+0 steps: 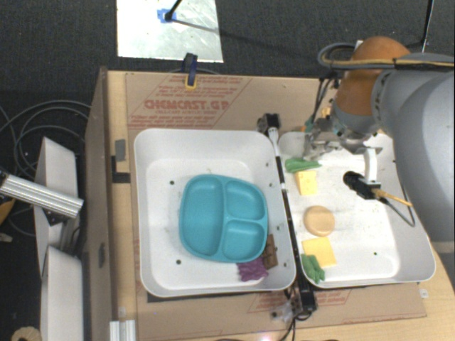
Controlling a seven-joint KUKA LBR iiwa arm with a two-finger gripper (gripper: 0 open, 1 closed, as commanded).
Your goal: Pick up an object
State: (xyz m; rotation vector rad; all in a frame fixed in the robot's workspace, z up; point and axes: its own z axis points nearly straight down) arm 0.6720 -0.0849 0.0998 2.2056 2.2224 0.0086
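Grey, your arm (419, 141) hangs over the right bin (405, 261) (jaws unclear) near a green leaf (302, 165).

left bin (153, 190): divided plate (223, 217) | right bin (412, 258): round disc (319, 220) between two blocks

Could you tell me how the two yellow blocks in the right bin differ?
The upper yellow block is smaller and paler; the lower yellow block is larger and deeper yellow. The upper one lies near a green piece by the divider, the lower one near the bin's front edge, past the tan disc. Both lie flat.
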